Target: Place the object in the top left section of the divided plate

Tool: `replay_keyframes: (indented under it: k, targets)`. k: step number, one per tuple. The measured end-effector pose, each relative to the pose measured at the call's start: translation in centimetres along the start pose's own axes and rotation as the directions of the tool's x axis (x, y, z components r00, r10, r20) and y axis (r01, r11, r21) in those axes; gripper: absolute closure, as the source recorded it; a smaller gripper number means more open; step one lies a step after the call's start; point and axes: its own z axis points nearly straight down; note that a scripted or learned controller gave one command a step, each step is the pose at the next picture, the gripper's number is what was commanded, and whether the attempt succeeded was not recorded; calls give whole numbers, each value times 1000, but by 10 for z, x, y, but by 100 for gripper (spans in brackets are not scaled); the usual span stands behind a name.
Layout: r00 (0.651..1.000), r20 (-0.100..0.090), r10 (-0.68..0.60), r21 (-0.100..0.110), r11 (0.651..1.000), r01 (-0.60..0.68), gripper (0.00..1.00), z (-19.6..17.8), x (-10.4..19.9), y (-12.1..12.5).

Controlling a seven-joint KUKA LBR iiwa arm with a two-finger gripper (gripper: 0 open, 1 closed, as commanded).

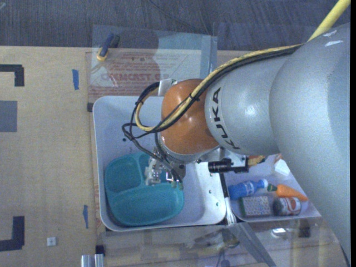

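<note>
A teal divided plate [142, 196] lies in the lower part of the left white bin [105, 143]. My gripper [160, 174] hangs directly over the plate's upper right part, at its inner dividers. The orange wrist band and grey arm cover most of what lies beneath. Something small and pale shows at the fingertips, but I cannot make out what it is or whether it is held.
The right bin [278, 213] holds a blue bottle [247, 188], an orange carrot-like piece [290, 192], a grey speckled sponge [256, 206] and a small can [287, 206]. Cables loop beside the wrist. A yellow and blue tool [107, 46] lies beyond the bins.
</note>
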Motion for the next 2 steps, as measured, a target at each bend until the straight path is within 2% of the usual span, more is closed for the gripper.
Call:
replay_keyframes:
  k: [1,2]
  targets:
    - [996,-28,-86,45,995,87,100,8,-36,25]
    - [999,39,-10,21,1000,9,100,5,-6,18]
